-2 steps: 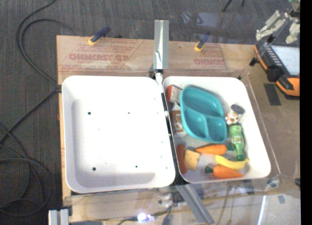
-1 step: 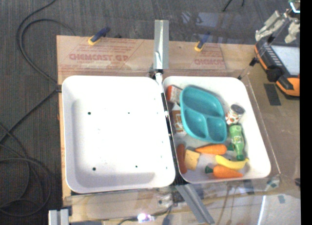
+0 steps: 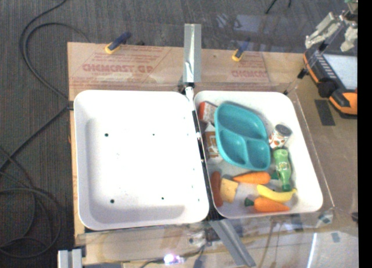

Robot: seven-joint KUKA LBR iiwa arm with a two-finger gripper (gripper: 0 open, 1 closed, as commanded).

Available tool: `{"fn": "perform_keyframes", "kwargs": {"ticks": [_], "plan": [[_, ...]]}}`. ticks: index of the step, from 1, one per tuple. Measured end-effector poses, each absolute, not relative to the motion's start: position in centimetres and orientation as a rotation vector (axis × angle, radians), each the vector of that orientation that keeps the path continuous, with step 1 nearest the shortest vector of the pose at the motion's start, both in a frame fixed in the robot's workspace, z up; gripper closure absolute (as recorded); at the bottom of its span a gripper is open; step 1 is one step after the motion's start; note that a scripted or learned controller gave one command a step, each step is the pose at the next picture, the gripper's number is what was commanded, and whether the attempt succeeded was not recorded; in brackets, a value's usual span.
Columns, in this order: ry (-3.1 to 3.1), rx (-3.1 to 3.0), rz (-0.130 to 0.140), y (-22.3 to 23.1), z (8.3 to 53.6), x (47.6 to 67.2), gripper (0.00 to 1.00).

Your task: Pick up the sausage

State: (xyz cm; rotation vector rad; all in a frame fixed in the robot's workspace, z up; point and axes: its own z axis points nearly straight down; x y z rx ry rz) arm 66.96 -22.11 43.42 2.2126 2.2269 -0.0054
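Sausage (image 3: pixel 216 188) lay along the left wall of the right bin (image 3: pixel 302 145), a dark red piece beside a tan block (image 3: pixel 229 190), with carrots (image 3: pixel 252 177) and a banana (image 3: pixel 275 193) close by. The gripper (image 3: pixel 332 28) hung well off at upper right; whether its fingers were apart could not be told. Judging by this, the approach had not begun: the next move called for a reach down into that crowded corner, close against the wall.

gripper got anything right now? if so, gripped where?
Nothing held. The gripper sits at the upper right, off the bins. The sausage lies in the right bin, by its left wall, untouched.
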Motion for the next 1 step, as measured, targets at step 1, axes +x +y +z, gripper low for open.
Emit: {"fn": "perform_keyframes", "kwargs": {"ticks": [1], "plan": [[2.211,2.229,-0.005,-22.11,43.42,66.96,0.00]]}}
